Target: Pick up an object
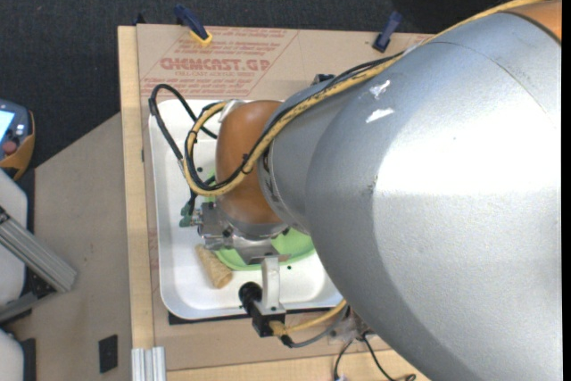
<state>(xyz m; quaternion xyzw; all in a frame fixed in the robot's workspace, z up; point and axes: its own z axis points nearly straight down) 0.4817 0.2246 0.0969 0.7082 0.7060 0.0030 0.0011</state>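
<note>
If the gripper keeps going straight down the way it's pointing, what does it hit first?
Probably the light green object or the bin floor. The gripper's tip is hidden under the wrist, so depth is unclear.

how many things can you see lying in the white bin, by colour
light green flat round thing: 1
tan cork-like chunk: 1
dark green small piece: 1
total: 3, counting what shows around the grey arm in the shallow white bin

Bright, even overhead light fills the scene. White glare spots sit on the grey arm toward two o'clock of centre (its near bulk is soft, out of focus). The white bin shows faint shadows; the floor at eleven o'clock stays dark.
</note>
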